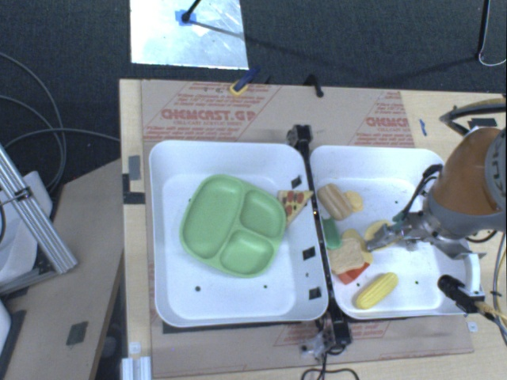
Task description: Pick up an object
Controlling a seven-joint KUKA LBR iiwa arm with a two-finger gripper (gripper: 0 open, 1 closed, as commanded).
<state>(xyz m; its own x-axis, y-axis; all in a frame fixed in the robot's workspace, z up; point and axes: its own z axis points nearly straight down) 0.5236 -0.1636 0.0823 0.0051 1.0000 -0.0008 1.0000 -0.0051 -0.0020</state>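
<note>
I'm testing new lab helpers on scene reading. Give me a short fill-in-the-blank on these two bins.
1. The green plate lies in the ___ bin.
2. The plate has ___ compartments.
3. The corn lies in the ___ bin.
4. The pizza slice lies just off the plate's ___ edge.

Missing words: left; three; right; right

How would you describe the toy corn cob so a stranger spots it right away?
Look in the right bin, along its near edge. The corn cob lies there at a slant, apart from the food pile by the divider. It is plain bright yellow, long and bumpy.
</note>
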